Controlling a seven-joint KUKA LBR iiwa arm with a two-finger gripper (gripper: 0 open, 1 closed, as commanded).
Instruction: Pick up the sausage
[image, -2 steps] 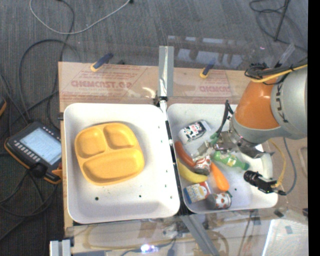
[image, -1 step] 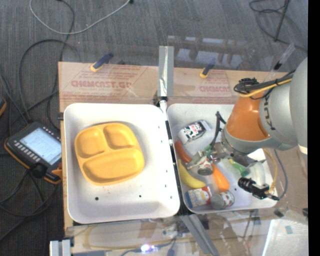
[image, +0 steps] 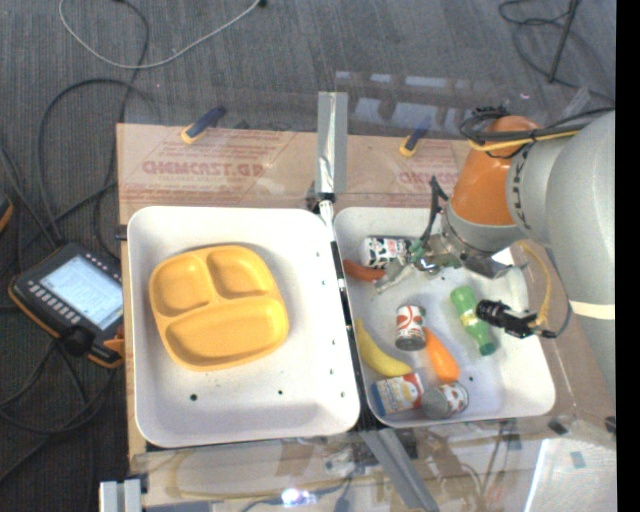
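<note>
Tool (image: 400, 270) at the end of the grey arm (image: 560, 200) hangs low in the right bin (image: 540, 400), close to that bin's far left corner. Its tips point left at the sausage (image: 362, 270). I cannot tell if the tool is wide or narrow, and I see nothing held in it.

Now from near to far. At the near edge of the right bin lie 2 cans: 1 with a colourful label (image: 398, 393) and 1 silver can (image: 445, 399) just beside it on the right. A yellow banana (image: 378, 358) lies along the bin's left wall, touching the colourful can. An orange carrot (image: 441, 358) lies near the middle, just above the silver can. A small red and white can (image: 410, 326) stands beside the carrot. A green bottle (image: 473, 318) lies more to the right.

The sausage is reddish and lies by the left wall, near the far left corner. Just past it lies 1 more can (image: 385, 249).

The left bin (image: 200, 420) holds a yellow tray (image: 218, 305) with 3 parts. Both bins sit on the worktop (image: 230, 165). A black handset (image: 70, 295) lies on the floor by the worktop's left edge.
</note>
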